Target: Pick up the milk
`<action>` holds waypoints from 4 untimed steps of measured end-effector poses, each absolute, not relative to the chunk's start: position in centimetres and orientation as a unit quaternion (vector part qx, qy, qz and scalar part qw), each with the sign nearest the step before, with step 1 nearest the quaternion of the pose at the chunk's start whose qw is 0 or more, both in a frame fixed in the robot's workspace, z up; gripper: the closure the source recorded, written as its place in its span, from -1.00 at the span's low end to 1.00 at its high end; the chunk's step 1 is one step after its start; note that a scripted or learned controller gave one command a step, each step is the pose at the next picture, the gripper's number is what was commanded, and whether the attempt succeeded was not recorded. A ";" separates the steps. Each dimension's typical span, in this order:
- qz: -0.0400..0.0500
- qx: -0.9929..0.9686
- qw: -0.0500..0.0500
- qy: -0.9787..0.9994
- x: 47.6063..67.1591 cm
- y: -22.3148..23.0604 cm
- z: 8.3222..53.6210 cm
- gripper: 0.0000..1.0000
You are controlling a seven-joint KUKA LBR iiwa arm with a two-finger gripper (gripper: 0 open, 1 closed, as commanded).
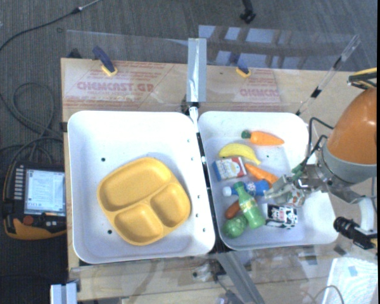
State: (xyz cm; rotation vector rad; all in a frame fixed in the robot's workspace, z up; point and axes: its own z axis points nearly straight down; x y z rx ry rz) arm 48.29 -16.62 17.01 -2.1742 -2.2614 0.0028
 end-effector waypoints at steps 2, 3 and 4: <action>-0.001 -0.672 0.002 -0.740 48.5 -19.7 10.2 1.00; 0.001 -0.715 0.001 -0.699 49.2 -13.0 19.1 1.00; 0.001 -0.635 0.001 -0.772 53.0 -12.7 20.6 1.00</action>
